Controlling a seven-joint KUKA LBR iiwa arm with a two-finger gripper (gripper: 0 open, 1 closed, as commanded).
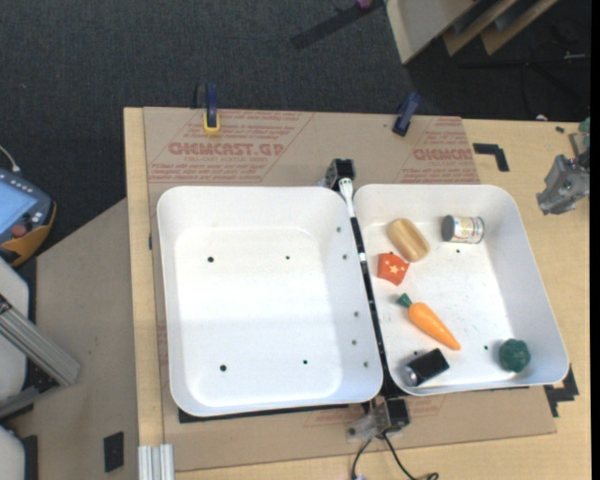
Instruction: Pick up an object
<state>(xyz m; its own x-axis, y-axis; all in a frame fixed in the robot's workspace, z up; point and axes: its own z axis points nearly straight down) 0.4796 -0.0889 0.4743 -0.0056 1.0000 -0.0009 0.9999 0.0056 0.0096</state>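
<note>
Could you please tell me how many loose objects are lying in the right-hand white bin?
6: tan bread roll, silver can, red block, orange carrot, black box, green ball.

Robotics lab or workshop. Two white bins point(178, 281) on a clamped board point(281, 141), blue clamps point(210, 101) at far edge. Dark carpet floor point(75, 84), cables.

Dark carpet floor point(112, 56) surrounds a tan bench point(103, 281) (wooden furniture point(469, 23) stands at top right)
</note>
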